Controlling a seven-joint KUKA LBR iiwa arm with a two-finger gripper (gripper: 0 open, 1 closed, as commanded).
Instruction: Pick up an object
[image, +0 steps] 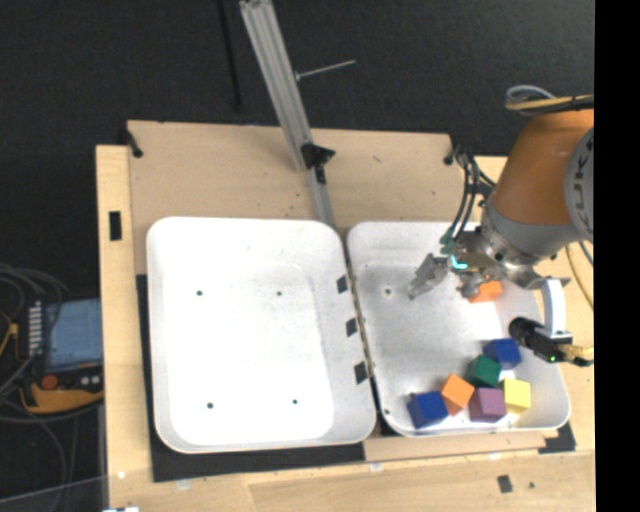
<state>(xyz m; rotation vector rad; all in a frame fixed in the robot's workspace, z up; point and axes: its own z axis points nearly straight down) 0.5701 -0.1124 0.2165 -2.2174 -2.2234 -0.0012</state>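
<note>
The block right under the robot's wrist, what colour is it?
Orange block, seen in the camera view.

I see a blue box (75, 335) amid cables off my bench's (250, 165) left edge. A metal pole (285, 85) slants down toward the gap between my bins.

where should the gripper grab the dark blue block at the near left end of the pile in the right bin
Take the dark blue block across its far-left and near-right faces, coming straight down. It sits at the left end of the cluster in the right white bin, so its far and left sides face bare floor. The orange block crowds its right side, and the bin's near wall is close, so a finger there looks tight.
</note>
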